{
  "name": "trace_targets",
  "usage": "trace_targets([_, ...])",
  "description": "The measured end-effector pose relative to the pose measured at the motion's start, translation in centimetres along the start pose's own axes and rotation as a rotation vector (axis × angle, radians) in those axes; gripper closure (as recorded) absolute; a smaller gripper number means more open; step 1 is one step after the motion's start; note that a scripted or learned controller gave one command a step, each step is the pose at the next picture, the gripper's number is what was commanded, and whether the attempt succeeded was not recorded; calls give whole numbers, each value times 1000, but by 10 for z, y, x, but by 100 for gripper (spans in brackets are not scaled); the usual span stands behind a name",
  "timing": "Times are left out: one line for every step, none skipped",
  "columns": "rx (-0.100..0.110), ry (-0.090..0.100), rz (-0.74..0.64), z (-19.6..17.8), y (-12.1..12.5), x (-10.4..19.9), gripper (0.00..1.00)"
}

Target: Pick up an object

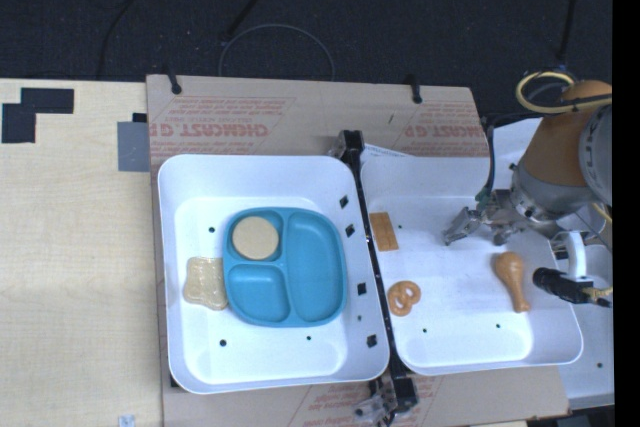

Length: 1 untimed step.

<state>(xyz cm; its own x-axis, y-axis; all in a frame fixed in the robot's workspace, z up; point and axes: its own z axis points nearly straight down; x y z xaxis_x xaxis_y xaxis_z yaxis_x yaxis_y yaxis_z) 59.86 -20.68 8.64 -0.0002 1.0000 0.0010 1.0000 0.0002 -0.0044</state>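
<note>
Gripper (pixel 478 224) over right bin (pixel 470 355), fingers spread wide, holding nothing.

Nearest: pretzel (pixel 404 297) and chicken drumstick (pixel 512 279) lie apart on the right bin floor. Farther: orange cracker (pixel 382 231) beside the dividing wall. Left bin (pixel 190 355): blue divided tray (pixel 290 275) holding a round cookie (pixel 255 238), beige biscuit (pixel 205 282) touching its left edge.

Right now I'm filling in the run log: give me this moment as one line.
gripper: over right bin, holding nothing | drumstick, pretzel: right bin | blue tray: left bin
</note>
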Motion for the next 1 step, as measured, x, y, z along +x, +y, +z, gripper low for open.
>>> trace_targets([-1,0,0,-12,1,0,100])
